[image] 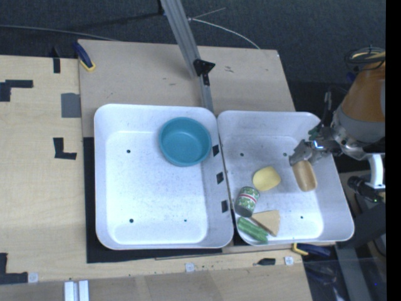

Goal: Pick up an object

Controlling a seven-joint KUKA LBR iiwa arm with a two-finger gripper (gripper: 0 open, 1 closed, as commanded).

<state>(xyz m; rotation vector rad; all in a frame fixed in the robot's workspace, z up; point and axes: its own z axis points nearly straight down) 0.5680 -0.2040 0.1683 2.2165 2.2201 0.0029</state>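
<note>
The grey two-finger hand hovers just above a tan bread-shaped piece in the right white bin. Whether it is clenched, I cannot tell

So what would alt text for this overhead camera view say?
A robot hand hovers over the right bin, just above a tan bread-like piece, near a lemon, can, wedge and green vegetable. The left bin holds a blue bowl.

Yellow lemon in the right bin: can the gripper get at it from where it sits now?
Probably yes. The gripper hovers over the right bin, just right of the yellow lemon. The lemon's top looks uncovered; the tan bread-like piece lies beside it, and the can sits close below-left, which may crowd a grasp.
</note>
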